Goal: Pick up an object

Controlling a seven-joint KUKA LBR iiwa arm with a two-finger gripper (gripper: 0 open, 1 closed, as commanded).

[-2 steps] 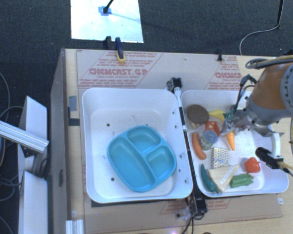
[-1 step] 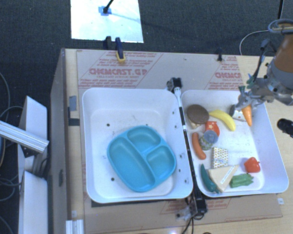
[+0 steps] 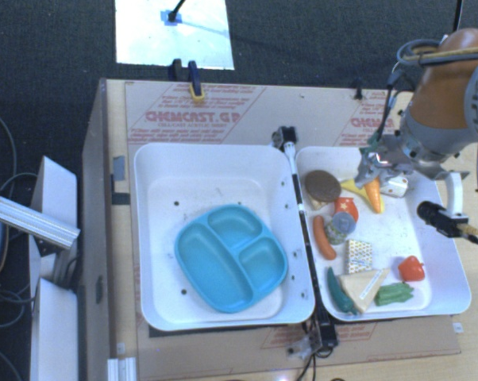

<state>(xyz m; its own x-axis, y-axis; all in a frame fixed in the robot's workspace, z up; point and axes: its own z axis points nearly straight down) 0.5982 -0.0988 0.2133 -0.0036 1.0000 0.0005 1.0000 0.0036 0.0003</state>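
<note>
Gripper point(image 3: 371, 167) sits low over the far end of the right bin point(image 3: 453, 292), right at the orange carrot point(image 3: 373, 196). From here I cannot tell its state; the tip is a small grey blur against the carrot's upper end. No object is visibly held.

Carrot lies tilted, thick end far, point toward the near side, just beside a yellow piece point(image 3: 351, 187) on its left and a small white item point(image 3: 395, 186) on its right. Brown disc point(image 3: 322, 186) is a bit further left.

Handling guess: it looks like a plastic toy food, so light, stiff, smooth and a bit slippery, not fragile. The taper means a pinch near the tip would likely squirt it out; better across the thick upper half, closing across the short width.

Crowding is the risk: the neighbours are close enough to get nudged or caught too.

Left bin point(image 3: 159, 173) holds a blue divided plate point(image 3: 231, 256), well apart from the action.
</note>
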